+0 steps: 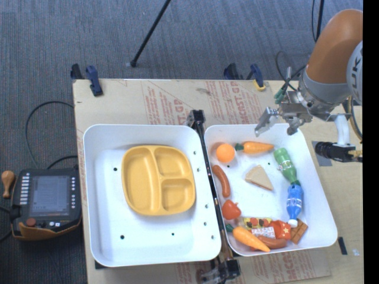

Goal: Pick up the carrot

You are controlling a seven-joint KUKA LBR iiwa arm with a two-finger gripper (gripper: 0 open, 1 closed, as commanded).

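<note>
Gripper (pixel 277 122) hangs over the far rim of the right bin (pixel 323 212), fingers spread and empty — released, nothing between them. Two carrots in that bin: one carrot (pixel 255 148) lies near the far edge, on its side, green top pointing left toward the orange ball (pixel 225 153); the second carrot (pixel 251 239) sits at the near edge, packed against other toy food. The far one is the obvious target — just below the gripper, with bare bin floor around most of it.

To do it well: drop straight down over the carrot's thick middle, not the tapered tip, and turn the wrist so the fingers close across its short width. Keep clear of the bin wall on the far side and the ball on the left. Likely slip risk is the taper, so centre the grasp. The yellow tray (pixel 159 179) in the left bin (pixel 95 218) plays no part.
</note>
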